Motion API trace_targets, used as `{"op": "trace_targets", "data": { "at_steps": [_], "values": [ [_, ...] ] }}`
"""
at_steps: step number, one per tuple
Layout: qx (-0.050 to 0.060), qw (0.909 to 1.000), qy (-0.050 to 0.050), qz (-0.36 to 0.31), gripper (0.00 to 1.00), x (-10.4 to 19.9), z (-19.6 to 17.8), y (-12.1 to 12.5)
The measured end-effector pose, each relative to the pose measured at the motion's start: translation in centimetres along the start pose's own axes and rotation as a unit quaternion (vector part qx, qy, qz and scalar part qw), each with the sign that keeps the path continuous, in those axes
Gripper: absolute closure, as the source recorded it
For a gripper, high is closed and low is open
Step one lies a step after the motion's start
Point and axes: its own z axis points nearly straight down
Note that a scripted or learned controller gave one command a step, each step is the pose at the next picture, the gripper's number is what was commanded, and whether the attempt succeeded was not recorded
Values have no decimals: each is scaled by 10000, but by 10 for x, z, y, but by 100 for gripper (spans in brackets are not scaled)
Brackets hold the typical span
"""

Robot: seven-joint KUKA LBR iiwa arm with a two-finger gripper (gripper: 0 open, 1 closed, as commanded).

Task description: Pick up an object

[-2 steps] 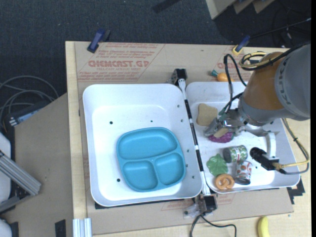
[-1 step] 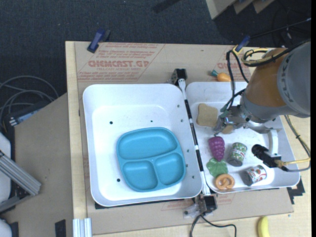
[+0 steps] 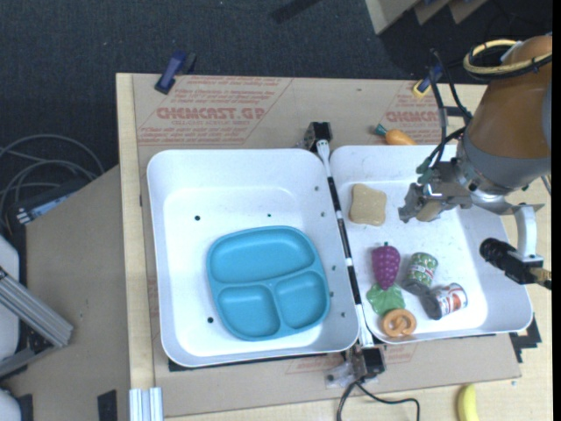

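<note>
Tan bread slice [image 3: 368,205] lies flat in the right bin [image 3: 491,318], upper left, just beside our gripper [image 3: 419,207]; arm reaches in from right, low over the bin, finger state we can't tell. Left bin [image 3: 175,191] holds a blue divided tray [image 3: 267,281]; right bin also has purple grapes [image 3: 386,264], green can [image 3: 422,270], red-label can [image 3: 450,299] and pretzel [image 3: 399,323].

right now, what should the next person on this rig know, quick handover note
End effector: hovering over the upper part of the right bin, nothing seen between its fingers.
Things: bread slice just to its left; grapes, green can, red-labelled can and pretzel nearer the front. Blue divided plate in the left bin.
Done: no pick yet.
Left: grasp and lift one object.
</note>
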Motion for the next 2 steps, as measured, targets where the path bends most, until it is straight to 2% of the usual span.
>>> {"op": "trace_targets", "data": {
  "at_steps": [1,2],
  "values": [
    [-1,10000,5,-8,100,59,-19,11],
    [19,10000,6,-1,100,70,-12,11]
  ]
}}
